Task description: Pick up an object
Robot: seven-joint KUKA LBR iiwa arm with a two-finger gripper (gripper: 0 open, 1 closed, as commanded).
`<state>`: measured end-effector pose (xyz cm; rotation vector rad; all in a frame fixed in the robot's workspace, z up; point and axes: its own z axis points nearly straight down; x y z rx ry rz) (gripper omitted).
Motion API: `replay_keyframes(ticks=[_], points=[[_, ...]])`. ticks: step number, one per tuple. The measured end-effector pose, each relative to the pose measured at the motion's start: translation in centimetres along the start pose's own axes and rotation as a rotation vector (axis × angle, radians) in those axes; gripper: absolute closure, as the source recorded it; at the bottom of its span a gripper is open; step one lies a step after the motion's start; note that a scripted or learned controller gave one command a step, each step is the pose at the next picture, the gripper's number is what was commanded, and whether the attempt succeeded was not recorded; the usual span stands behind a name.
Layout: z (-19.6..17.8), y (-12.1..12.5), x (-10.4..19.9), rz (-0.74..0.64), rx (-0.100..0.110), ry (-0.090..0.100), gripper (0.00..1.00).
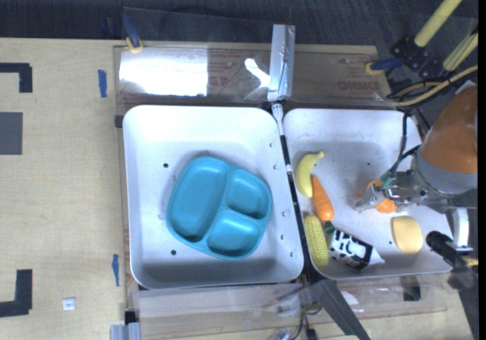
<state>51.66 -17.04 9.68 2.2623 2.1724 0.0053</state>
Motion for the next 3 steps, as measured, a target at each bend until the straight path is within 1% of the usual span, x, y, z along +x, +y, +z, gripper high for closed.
replay_keyframes(ticks=[1, 2, 3], points=[[1.0, 2.0, 2.9, 0.032, -0.003, -0.002, 1.0], [-9.0, 3.9, 9.7, 0.054, 0.0, 0.003, 1.0], [-9.7, 3.8, 9.5, 0.056, 0.005, -0.001, 1.0]])
